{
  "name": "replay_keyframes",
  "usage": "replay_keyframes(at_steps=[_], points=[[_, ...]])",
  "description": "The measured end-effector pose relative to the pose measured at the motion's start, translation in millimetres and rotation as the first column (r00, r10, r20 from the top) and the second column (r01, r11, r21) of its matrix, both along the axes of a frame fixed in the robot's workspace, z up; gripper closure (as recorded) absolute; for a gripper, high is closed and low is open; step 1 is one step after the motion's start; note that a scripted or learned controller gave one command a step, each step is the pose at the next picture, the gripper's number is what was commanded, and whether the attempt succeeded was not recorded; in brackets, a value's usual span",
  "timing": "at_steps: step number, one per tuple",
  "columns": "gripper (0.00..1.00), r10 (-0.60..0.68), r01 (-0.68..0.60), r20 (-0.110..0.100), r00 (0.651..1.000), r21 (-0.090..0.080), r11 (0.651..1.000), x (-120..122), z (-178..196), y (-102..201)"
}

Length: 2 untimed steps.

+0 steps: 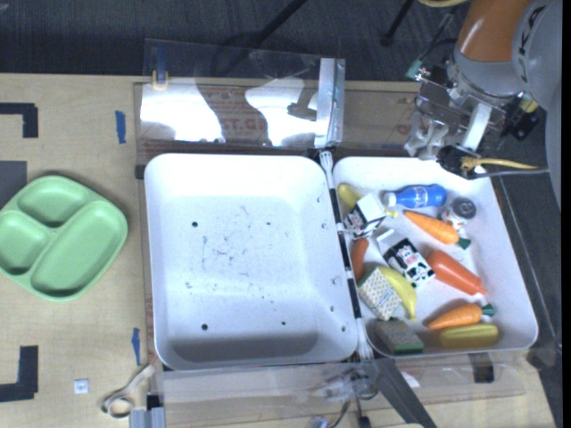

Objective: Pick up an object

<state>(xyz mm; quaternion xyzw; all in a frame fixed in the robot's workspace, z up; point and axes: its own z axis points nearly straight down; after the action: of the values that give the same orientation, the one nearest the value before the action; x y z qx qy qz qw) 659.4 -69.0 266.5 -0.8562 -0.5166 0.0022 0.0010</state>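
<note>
Orange carrots [433, 227], a blue bottle [419, 196] and other toys fill your right bin [513, 266], below and just left of the gripper [451, 145]; whether its jaws are open, you cannot tell.

Grey arm [540, 43], orange band, metallic end effector [446, 132], seemingly yellow cable.

Green divided plate [61, 236] on bench, left.
</note>
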Motion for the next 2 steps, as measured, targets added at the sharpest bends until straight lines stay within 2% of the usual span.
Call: replay_keyframes(at_steps=[1, 2], points=[[1.00, 0.214, -0.214, 0.001, 0.977, 0.000, 0.977, 7.4, 30.7, 13.9], [1.00, 0.538, -0.538, 0.003, 0.843, 0.001, 0.843, 7.6, 59.2, 39.0]])
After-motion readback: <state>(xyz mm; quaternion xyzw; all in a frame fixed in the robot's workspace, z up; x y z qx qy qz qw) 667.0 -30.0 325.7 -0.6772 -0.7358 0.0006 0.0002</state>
